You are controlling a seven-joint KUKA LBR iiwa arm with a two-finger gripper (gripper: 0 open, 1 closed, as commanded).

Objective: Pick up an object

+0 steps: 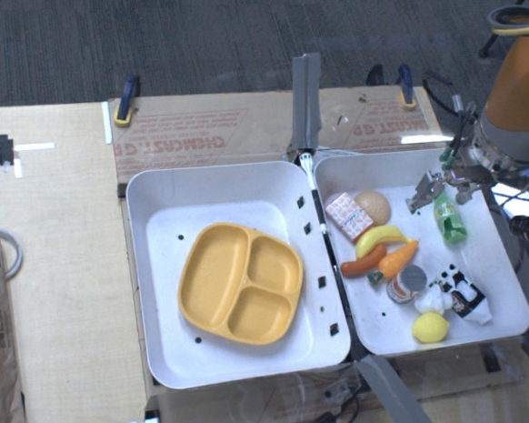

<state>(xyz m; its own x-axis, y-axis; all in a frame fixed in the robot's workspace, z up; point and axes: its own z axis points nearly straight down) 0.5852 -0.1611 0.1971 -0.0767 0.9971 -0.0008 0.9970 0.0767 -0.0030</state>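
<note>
A yellow lemon (430, 328) lies nearest the camera, at six o'clock in the right bin (517, 286). Around it sit a black-and-white item (462, 293), a small can (407, 283), a carrot (397, 260), a banana (380, 237), a pink checked packet (348, 215) and a tan ball (373, 207). A green bottle (448, 220) lies at two o'clock, just beside the tool (438, 186); whether the tool's jaws are apart or together I cannot tell. The bottle looks light, stiff and smooth, perhaps slippery; gripping across its middle seems safest. The left bin (150, 261) holds a yellow divided plate (241, 284).
</note>
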